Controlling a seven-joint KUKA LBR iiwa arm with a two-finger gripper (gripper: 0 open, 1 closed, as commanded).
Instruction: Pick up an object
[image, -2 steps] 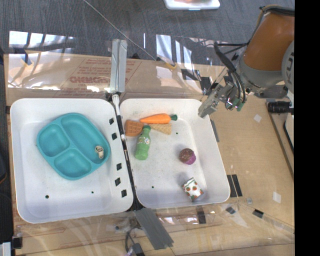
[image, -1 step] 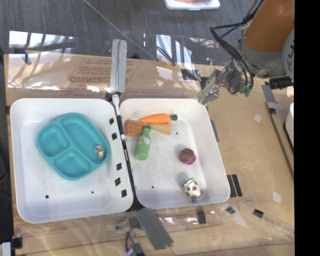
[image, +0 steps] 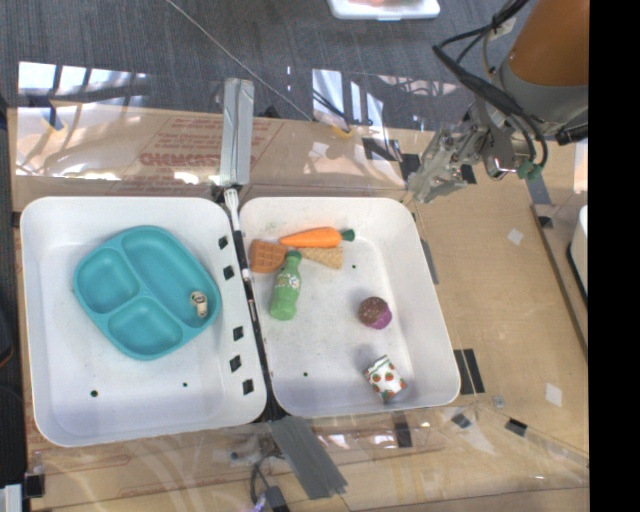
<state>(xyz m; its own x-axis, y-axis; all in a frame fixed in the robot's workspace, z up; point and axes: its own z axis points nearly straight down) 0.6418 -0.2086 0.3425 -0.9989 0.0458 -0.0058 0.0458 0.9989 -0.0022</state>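
The right bin (image: 425, 300) holds an orange carrot (image: 313, 238), a waffle-like cone piece (image: 268, 256), a green bottle (image: 286, 286), a dark purple round fruit (image: 375, 312) and a small red-and-white patterned object (image: 385, 379). My gripper (image: 428, 180) hangs above the right bin's far right corner, outside the rim, well apart from all these objects. Nothing shows between its fingers.
The left bin (image: 40, 380) bears a teal divided plate (image: 140, 290) with a small metallic object (image: 200, 303) on its right edge. A metal bar (image: 236, 130) stands at the back between the bins. Cables loop by the arm's wrist (image: 520, 60).
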